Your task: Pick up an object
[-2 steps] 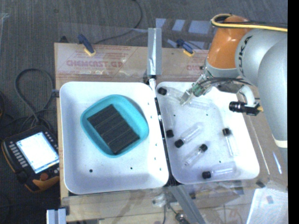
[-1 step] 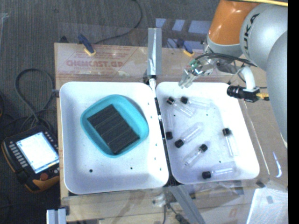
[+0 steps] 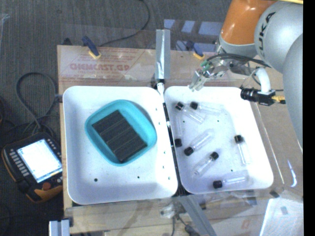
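Several clear vials with black caps lie scattered in the right bin. One vial lies near the bin's far left corner, another vial near the middle, and a third vial by the front wall. My gripper hangs over the far rim of the right bin, above and behind the nearest vials, with nothing seen in it. In the left bin a teal dish holds a black ribbed slab.
The grey arm with its orange band fills the upper right. A metal divider post stands behind the seam between the bins. A hand-held pendant and cables lie on the floor to the left.
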Motion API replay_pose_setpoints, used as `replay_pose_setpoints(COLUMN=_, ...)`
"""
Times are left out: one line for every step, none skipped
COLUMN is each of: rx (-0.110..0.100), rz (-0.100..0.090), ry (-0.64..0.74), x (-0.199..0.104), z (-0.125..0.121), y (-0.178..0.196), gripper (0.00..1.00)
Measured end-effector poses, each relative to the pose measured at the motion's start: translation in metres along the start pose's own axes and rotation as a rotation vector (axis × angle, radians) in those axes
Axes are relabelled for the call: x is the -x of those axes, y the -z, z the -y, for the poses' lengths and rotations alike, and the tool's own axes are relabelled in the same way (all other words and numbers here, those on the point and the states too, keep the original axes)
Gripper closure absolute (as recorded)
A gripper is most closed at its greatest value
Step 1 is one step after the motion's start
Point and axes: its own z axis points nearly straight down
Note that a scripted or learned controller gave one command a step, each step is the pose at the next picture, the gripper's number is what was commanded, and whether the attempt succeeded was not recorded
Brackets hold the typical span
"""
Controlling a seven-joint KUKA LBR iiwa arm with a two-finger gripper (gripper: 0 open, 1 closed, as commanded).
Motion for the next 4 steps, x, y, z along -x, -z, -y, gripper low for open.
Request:
replay_pose_setpoints(rx=0.0, rz=0.0, ry=0.0, x=0.0, z=0.0, y=0.0, gripper=0.0)
replay_pose_setpoints(rx=-0.004, rz=-0.001, ry=0.094, x=0.035, z=0.017, y=-0.14, gripper=0.0)
replay_pose_setpoints(rx=0.0, rz=-0.001, ry=0.094, x=0.034, z=0.016, y=-0.131, gripper=1.0)
replay_pose_setpoints(rx=0.001, rz=-0.002, ry=0.137, x=-0.012, z=-0.005, y=-0.007, gripper=1.0)
